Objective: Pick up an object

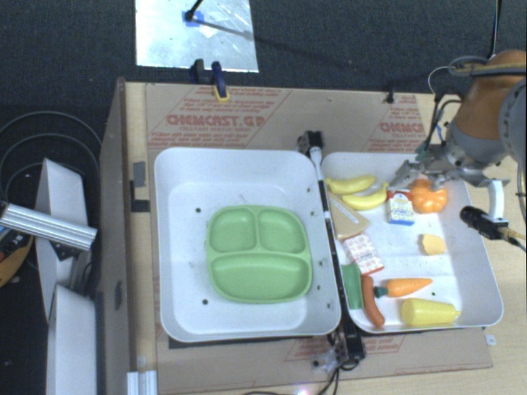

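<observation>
Gripper [409, 174] hovers beside banana [356, 192], whose long axis runs left-right.

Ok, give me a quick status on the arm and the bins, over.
Gripper low at right bin's far end, nothing seen held. Bananas, small carton, orange fruit crowd beside it. Green divided plate in left bin.

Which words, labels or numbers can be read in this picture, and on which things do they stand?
"CHEMCAST GP": red print on the brown board under the bins, upper left.
The same red print on the board's upper right corner: cut off, unreadable.
Small carton and red-and-white packet: print too small to read.
</observation>
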